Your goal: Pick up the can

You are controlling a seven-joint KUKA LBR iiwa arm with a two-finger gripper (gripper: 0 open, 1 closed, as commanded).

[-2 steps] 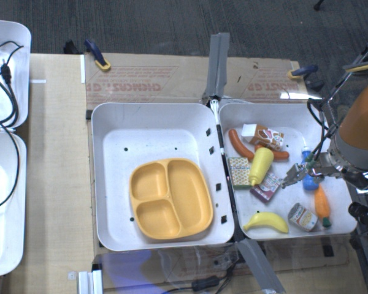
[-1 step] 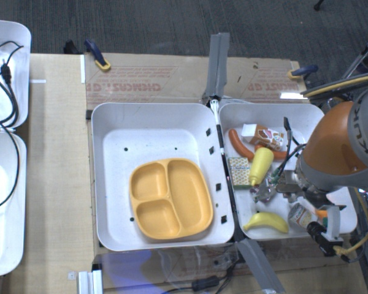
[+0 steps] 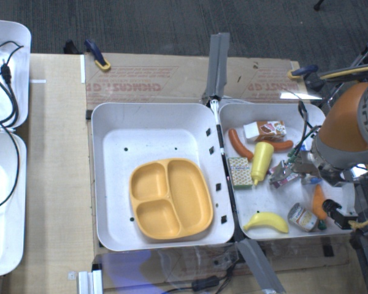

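The can [image 3: 303,217] lies on its side near the front right corner of the right bin [image 3: 276,234], its silver end facing left. My gripper [image 3: 281,175] hangs over the middle of that bin, up and to the left of the can and apart from it. It sits just right of the yellow mustard bottle [image 3: 261,162]. Nothing shows in its grasp.
An orange carrot [image 3: 319,201] lies right beside the can, and a banana [image 3: 267,222] lies to its left. A sausage [image 3: 240,144], a small printed box [image 3: 265,129] and a green packet [image 3: 239,171] fill the bin's back left. The left bin [image 3: 110,164] holds a yellow divided plate [image 3: 170,198].
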